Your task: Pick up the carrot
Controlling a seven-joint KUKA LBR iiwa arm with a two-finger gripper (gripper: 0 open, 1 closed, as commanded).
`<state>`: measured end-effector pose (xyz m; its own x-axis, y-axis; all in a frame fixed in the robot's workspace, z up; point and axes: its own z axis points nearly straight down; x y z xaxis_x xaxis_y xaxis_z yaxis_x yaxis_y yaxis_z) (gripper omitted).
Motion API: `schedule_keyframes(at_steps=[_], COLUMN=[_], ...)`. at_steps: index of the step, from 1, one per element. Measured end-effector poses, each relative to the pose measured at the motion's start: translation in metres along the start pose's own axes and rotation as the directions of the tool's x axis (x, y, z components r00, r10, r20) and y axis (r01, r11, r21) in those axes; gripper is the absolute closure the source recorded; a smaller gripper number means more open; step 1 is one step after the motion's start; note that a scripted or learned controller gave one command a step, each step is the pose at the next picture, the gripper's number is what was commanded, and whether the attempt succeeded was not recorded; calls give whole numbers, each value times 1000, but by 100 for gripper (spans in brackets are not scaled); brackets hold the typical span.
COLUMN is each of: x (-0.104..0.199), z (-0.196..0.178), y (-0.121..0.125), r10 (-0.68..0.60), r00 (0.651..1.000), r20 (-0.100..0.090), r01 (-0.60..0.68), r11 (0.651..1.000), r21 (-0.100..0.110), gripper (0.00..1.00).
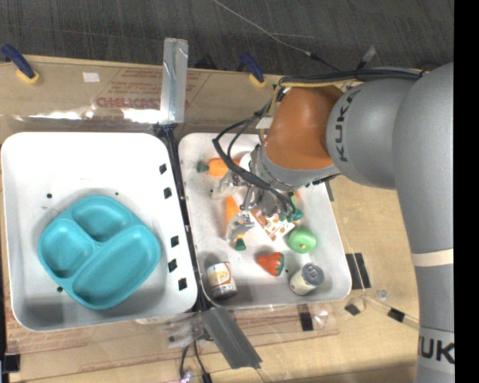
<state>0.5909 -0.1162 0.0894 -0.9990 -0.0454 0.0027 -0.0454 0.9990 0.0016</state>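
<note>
Carrot [231, 209] first: I see an orange piece in the middle of the right bin [193, 238], touching the gripper [241, 228], whose metal parts overlap it so I can't make out its full length. Nearest me along that bin's front edge stand a small can [220, 280], a strawberry-like red piece [270, 262] and a grey round thing [307, 277]. Just beyond them a green apple [302, 239] sits near the right wall. The left bin [16, 238] holds a teal divided plate [100, 250]. Farther back, the arm's orange band [299, 130] hides the right bin's rear corner. Whether the pincer is wide or narrow I cannot tell.
</note>
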Motion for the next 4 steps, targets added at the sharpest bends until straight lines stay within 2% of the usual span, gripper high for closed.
schedule_keyframes(at_steps=[1,2,3,4], x=[-3,65,69,-9], z=[-13,-107,-308,-356], y=[1,32,22,-21], r10=[-8,-98,-143,-307], r00=[1000,995,990,952], r20=[8,10,14,6], r01=[8,98,143,307], r11=[1000,995,990,952], r21=[2,4,9,6], gripper=[100,100,100,100])
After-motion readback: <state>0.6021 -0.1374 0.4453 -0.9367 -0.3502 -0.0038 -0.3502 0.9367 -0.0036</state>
